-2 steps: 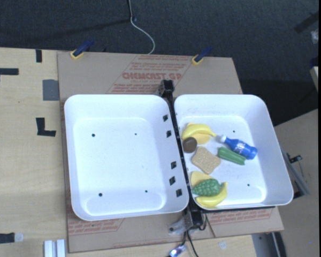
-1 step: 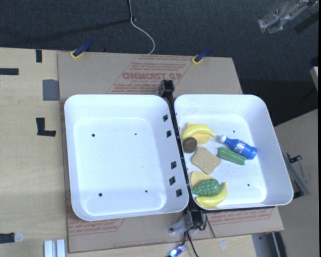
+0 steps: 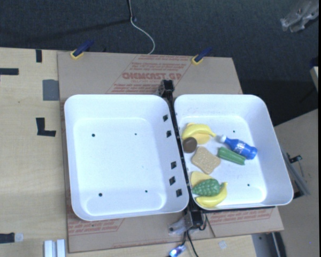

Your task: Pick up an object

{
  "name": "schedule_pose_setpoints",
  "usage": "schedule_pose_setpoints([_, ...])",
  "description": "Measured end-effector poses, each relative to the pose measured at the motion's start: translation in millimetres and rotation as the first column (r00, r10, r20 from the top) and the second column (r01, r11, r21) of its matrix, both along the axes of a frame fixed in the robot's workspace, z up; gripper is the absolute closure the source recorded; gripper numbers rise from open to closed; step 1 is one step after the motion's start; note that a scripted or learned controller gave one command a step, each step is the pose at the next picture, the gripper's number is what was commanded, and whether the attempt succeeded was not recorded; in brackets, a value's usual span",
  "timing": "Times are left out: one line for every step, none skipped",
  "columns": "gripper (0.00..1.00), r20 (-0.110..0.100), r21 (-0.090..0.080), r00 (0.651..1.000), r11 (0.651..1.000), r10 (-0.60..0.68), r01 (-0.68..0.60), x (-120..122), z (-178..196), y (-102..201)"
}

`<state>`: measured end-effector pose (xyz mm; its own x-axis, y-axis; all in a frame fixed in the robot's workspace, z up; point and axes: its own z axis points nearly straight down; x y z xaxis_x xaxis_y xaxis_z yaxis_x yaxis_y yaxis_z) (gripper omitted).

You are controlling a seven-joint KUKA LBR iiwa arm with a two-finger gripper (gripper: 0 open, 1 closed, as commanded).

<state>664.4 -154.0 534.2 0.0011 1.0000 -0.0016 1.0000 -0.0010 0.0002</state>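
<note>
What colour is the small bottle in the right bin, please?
Blue with a white cap, bottle, in the camera view.

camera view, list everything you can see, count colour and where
white bins: 2, white, side by side on the bench
bananas: 2, yellow, right bin, one near the divider at the top of the pile, one at the near edge
brown round piece: 1, brown, right bin, against the upper banana
cracker: 1, tan, right bin, middle of the pile
blue bottle: 1, blue with white cap, right bin
green vegetable: 1, dark green, beside the bottle
green leafy piece: 1, green, on the lower banana
clamps: 2, blue and yellow, board's far edge
gripper: 1, grey, top right, above the dark floor
</note>
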Motion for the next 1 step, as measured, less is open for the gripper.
schedule_pose_setpoints([1.00, 0.001, -0.001, 1.000, 1.000, -0.002, 0.002, 4.0, -0.1, -58.5])
